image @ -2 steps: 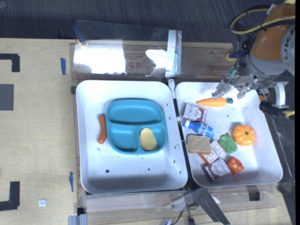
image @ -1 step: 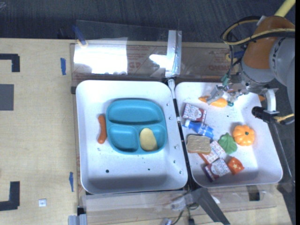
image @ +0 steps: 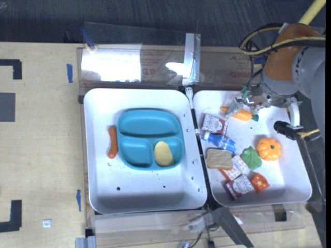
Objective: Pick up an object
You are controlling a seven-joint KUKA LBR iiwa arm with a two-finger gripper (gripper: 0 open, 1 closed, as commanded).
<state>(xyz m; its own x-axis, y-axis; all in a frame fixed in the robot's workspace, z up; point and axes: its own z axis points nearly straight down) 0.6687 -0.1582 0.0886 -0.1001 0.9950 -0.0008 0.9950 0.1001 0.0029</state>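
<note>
My gripper (image: 247, 101) hangs low over the back of the right bin (image: 297, 190), on the grey arm with the orange band (image: 283, 61). Just below it lies an orange wedge (image: 242, 115), and a small orange bit (image: 224, 108) sits to its left. Whether the gripper touches the wedge is unclear. Further forward in this bin are a red-and-white packet (image: 213, 124), a blue item (image: 220, 140), a bread slice (image: 220, 159), a green toy (image: 252, 157), a small orange pumpkin (image: 269, 149) and a red piece (image: 259, 182).
The left bin (image: 98, 185) holds a blue divided tray (image: 147, 133) with a yellow oval item (image: 163, 153) in it, and an orange sausage (image: 112, 141) beside it. A clear panel (image: 139, 61) stands behind the bins. Cables (image: 258, 37) loop by the arm.
</note>
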